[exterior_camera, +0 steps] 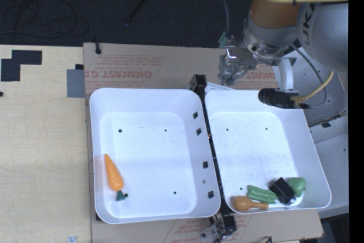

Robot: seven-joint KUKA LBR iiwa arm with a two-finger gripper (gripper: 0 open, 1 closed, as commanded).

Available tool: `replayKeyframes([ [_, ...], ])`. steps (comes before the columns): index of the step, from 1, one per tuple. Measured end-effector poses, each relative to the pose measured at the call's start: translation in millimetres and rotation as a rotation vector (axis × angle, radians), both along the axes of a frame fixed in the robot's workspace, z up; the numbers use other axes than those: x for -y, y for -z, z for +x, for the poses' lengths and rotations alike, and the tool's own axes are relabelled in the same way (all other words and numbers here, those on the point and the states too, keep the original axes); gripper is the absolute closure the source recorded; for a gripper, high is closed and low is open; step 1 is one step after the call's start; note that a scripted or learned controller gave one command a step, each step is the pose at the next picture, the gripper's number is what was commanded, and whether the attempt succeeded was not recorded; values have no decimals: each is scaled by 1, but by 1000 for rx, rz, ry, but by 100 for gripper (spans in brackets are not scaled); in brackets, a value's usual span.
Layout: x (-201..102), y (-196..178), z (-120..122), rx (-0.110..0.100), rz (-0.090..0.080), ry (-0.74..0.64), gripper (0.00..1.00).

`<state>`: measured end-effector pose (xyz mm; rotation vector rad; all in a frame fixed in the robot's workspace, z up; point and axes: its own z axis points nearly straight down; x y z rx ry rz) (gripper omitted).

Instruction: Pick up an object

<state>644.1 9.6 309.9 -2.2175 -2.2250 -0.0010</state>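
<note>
An orange toy carrot (114, 174) with a small green top lies near the front left corner of the left bin (142, 101). In the right bin (259, 111), by its front edge, sit a yellow-orange pear-shaped toy (248, 204), a green pod-like toy (262, 194), a black block (282, 190) and a green piece (297, 184), all close together. My gripper (229, 74) hangs above the back left corner of the right bin, far from all the objects. Nothing shows between its fingers.
The two white bins rest side by side on a cardboard sheet (148, 68), joined by a black divider strip (206, 139). A black handle-like part (277, 98) juts over the right bin's back rim. Wooden bench (40, 151) lies to the left.
</note>
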Motion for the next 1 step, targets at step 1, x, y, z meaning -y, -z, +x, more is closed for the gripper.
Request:
replayKeyframes([
  [1,-91,-87,-10,7,1,-6,100],
])
